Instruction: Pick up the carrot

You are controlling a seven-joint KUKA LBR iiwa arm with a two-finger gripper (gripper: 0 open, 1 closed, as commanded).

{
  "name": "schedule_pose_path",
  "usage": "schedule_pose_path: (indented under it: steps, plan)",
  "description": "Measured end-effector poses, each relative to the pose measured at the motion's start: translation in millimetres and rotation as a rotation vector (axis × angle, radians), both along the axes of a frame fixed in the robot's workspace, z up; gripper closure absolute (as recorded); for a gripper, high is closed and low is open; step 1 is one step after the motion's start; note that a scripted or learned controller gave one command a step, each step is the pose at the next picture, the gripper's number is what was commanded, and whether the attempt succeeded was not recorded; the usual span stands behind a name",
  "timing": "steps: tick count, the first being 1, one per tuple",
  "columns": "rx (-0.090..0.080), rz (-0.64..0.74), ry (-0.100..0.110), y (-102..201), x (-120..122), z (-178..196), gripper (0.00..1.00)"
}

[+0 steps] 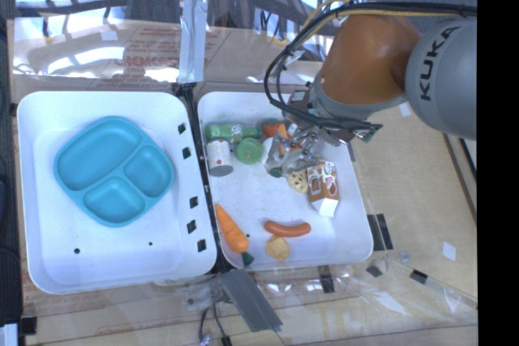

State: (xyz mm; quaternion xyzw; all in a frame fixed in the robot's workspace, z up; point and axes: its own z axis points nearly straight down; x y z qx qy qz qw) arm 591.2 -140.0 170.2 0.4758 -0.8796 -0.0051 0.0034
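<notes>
Carrot (233, 232) lies at right bin's front-left corner against the wall, claw (293, 147) well apart over the clutter at the back, finger state unclear; approach along its length, clear of wall.

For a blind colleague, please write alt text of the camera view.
The grey arm's end effector hangs over the upper part of the right bin, apart from the carrot, which lies by the bin's lower left wall. A hot dog lies nearby; the left bin holds a blue divided plate.
</notes>
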Motion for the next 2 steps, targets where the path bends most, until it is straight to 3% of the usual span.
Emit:
schedule_pose_path:
  steps: [1, 2]
  plan:
    - [-0.004, 0.012, -0.010, 46, 5, -7, 1.00]
    - [-0.003, 0.291, -0.016, 62, 15, 48, 1.00]
